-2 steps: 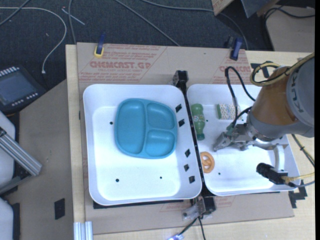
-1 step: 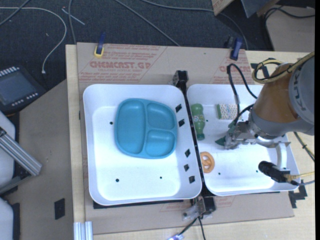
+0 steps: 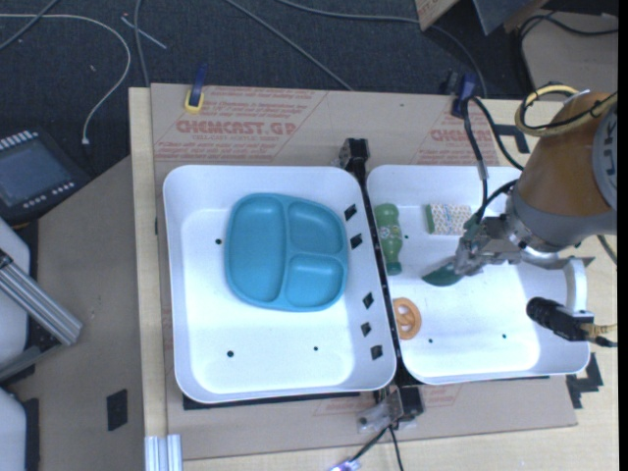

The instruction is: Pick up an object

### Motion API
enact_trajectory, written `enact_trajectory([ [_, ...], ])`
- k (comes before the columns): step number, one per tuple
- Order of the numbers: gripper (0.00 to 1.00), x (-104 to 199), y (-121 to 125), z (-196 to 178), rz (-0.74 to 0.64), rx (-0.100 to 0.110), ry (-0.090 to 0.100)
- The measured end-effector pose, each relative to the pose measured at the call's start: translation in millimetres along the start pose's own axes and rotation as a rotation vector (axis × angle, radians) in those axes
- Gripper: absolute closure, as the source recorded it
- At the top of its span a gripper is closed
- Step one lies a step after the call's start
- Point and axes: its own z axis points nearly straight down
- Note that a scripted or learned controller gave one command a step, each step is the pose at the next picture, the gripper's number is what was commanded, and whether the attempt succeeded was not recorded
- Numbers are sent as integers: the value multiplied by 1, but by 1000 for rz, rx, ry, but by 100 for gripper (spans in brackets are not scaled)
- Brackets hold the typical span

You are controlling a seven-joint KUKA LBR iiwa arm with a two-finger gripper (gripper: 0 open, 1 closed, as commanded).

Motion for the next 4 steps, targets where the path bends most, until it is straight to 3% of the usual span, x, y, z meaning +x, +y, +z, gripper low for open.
enact_trajectory([
  [1,100,4,10,-58,-1,-2,0],
  [2,100,4,12,-78,0,1,0],
  [4,100,111,12,-88,-5,4,3],
])
